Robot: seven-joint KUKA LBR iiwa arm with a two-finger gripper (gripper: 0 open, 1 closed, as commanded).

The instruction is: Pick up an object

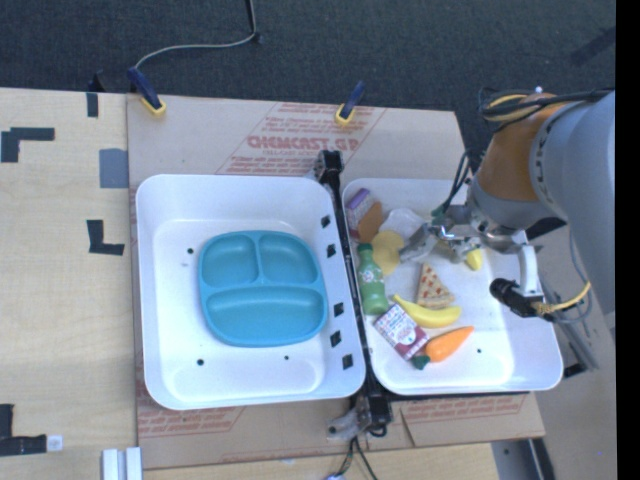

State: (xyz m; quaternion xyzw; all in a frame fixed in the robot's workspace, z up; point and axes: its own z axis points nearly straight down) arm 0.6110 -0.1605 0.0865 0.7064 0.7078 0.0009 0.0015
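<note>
Two white bins sit side by side on the desk. The left bin [160, 268] holds one blue divided plate [263, 287] at its middle. Cardboard [290, 138] under the bins reads "CHEMCAST"; two yellow clamps [150, 101] grip its far edge. The right bin [520, 363] holds one green bottle [372, 281] against its left wall, one red packet [399, 329], one banana [432, 313], one pizza slice [432, 286] and one carrot [446, 344] toward the near edge. The arm [545, 168] bends down from the right; its jaws [437, 234] hang over the bin's middle, apart, above the pizza slice.
</note>
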